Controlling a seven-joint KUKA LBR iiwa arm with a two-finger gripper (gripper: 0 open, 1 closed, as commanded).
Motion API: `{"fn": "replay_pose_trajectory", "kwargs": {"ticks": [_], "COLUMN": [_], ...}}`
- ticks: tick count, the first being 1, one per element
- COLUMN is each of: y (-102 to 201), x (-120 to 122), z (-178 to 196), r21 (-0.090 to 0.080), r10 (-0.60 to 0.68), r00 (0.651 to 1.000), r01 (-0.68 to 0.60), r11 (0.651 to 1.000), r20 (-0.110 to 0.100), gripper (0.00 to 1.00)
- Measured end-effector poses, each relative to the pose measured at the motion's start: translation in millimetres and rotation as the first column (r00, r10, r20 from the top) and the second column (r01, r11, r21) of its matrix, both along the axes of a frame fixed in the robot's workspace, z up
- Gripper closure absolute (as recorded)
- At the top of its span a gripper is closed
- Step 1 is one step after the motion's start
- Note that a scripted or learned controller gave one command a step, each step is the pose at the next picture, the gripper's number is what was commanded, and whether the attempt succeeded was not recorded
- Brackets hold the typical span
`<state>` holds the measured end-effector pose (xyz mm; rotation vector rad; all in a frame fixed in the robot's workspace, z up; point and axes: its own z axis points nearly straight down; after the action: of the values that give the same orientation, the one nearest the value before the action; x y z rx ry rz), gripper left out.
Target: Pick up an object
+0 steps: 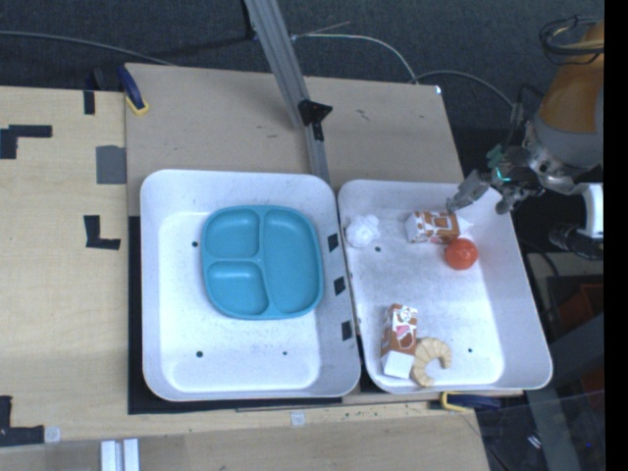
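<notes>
One tomato (461, 254) (beside carton (433, 227))

A turquoise three-compartment plastic tray (262, 261) sits in the left shallow white bin (162, 292). Right of the tray lie a red ball (460, 254), two brown-and-white printed cartons (432, 227) (398, 334) and a tan croissant (430, 358).
</notes>
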<state>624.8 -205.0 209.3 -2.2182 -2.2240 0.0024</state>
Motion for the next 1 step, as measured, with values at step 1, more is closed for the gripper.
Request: {"fn": "replay_pose_trajectory", "kwargs": {"ticks": [1], "y": [-0.1], "x": [0.0], "z": [0.1], "r21": [-0.001], "r10": [0.000], "r00": [1.000], "r01": [0.000], "r11": [1.000], "r20": [0.000], "gripper": [0.00]}}
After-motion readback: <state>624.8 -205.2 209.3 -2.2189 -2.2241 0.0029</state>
